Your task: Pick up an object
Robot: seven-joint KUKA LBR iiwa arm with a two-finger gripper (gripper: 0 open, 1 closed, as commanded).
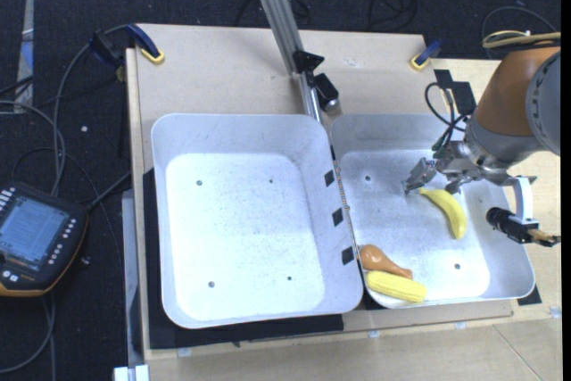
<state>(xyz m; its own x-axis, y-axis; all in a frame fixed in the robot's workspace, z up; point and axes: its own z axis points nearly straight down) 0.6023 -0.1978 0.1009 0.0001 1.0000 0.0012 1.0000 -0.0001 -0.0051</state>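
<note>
Bench point(268, 58): light wood top, nearest edge at the bottom of the camera view, bearing two shallow white bins side by side.

Right bin point(384, 152), near corner: one ear of corn point(396, 286), yellow, lying flat against the front wall. Touching it on the far side, an orange-brown pear-shaped piece point(384, 260), hard to tell further.

Right bin, middle: one banana point(447, 208), yellow, curved, lying on the bin floor. The gripper point(428, 180) sits at the banana's far-left end, directly over or against it; whether the fingers are apart or closed cannot be told, and no object is seen between them. Grey arm with orange band point(513, 94) enters from the right.

Left bin point(236, 219): speckled white floor.

Left of the bench, on the dark floor: a handheld control pendant point(31, 236) with a lit screen; its writing is too small to read.

Far corners of the bench: yellow clamps point(152, 52). No legible labels anywhere.
</note>
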